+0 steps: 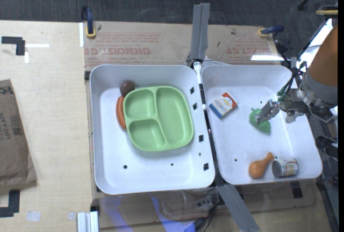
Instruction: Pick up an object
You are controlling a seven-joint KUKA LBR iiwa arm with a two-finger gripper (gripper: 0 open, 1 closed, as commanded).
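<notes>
In the right bin (236,166) a green leafy toy (260,121) lies right of the middle. My gripper (270,111) reaches in from the right and sits at the toy's upper right edge, low over the bin floor and touching or nearly touching it. A small white, orange and blue carton (223,104) lies to the upper left of the toy. An orange gourd-shaped toy (260,165) and a small can (285,167) lie together at the bin's front right.
The left bin (107,161) holds a green divided plate (158,117), with an orange sausage-shaped toy (120,111) and a brown ball (127,87) pressed against its left side. A brown paper bag (13,134) lies on the bench at far left.
</notes>
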